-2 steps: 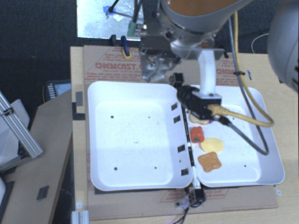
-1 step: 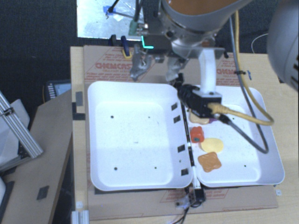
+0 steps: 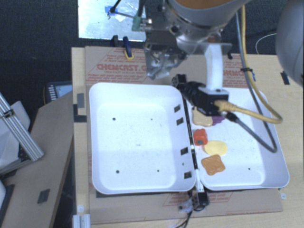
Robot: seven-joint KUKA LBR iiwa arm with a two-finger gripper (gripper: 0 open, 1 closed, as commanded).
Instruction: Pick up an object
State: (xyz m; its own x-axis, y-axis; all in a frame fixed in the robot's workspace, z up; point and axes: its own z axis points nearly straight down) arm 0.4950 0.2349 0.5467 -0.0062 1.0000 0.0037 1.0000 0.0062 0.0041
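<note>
Toy (image 3: 213, 165), orange, in right bin (image 3: 266, 170)

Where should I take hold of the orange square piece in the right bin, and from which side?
Come straight down from above: the orange square piece lies flat on the bin floor. Probably grip across its left and right edges as viewed, since the yellow piece crowds its far edge. Mind the divider wall close on its left.
</note>
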